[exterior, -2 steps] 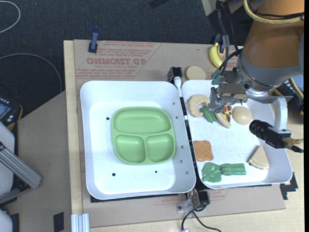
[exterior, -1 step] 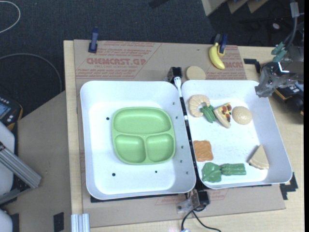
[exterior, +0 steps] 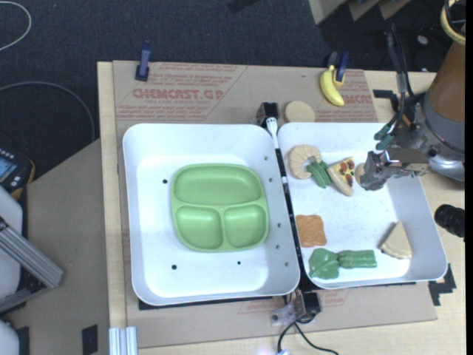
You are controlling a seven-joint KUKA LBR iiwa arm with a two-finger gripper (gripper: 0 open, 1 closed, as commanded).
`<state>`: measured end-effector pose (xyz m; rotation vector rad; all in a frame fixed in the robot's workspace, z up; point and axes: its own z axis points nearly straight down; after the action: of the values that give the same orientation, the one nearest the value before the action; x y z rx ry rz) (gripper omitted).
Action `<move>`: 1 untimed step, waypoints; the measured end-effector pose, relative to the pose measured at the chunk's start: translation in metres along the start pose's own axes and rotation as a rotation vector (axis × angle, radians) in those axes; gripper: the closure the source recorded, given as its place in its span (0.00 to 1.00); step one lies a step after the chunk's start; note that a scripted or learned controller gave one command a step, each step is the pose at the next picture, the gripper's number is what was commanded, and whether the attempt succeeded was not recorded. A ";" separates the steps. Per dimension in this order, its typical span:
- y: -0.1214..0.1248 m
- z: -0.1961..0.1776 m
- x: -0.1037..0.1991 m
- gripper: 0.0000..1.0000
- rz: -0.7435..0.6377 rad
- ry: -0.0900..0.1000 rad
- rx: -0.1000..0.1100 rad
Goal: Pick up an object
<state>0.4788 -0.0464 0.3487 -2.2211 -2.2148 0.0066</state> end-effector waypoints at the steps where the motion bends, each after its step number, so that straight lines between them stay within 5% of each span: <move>1: 0.008 0.078 0.039 1.00 -0.005 0.001 0.000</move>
<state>0.4867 -0.0073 0.2712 -2.2150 -2.2198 0.0052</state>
